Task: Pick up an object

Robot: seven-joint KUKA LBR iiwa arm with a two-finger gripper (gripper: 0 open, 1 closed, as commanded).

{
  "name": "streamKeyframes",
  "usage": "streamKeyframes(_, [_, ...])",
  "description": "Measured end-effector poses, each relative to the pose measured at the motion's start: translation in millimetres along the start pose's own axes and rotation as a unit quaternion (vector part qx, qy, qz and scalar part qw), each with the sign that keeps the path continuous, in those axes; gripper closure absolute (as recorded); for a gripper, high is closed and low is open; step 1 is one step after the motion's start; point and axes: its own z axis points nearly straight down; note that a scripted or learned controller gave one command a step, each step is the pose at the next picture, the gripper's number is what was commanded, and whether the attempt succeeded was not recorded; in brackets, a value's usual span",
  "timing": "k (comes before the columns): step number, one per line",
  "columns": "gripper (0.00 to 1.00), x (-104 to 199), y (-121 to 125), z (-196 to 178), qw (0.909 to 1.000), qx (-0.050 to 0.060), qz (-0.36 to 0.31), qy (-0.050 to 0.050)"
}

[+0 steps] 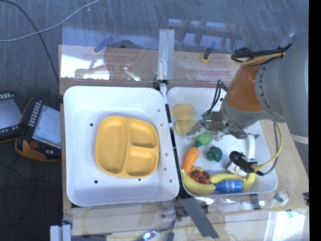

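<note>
Claw (204, 126) sits low in the right bin (268, 182), upper middle, over a green piece (203, 139); can't tell if it's open or closed. You want it centred on that piece, clear of the carrot (190, 158) and broccoli (214, 154) toward the front edge, then lift straight.

Bright, cool, even light is falling from above, washing the two white bins (120, 97) nearly to pure white and giving a bluish cast to the grey floor (75, 9). Glare is streaking across the clear plastic sheeting (210, 39) at 12 o'clock and flaring along the bench edge (241, 220) toward 5 o'clock. Shadows are lying soft and short. The whole frame is looking slightly soft and grainy, with fine detail smearing.
</note>
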Motion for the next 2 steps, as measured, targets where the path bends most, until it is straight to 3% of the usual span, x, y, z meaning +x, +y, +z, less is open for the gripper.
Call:
streamKeyframes(1, [1.00,0.8,0.1,-5.8,1.0000,0.003,0.001,0.002])
streamKeyframes(2, [1.00,12.3,19.7,-123.4,0.9996,0.004,0.028,-0.004])
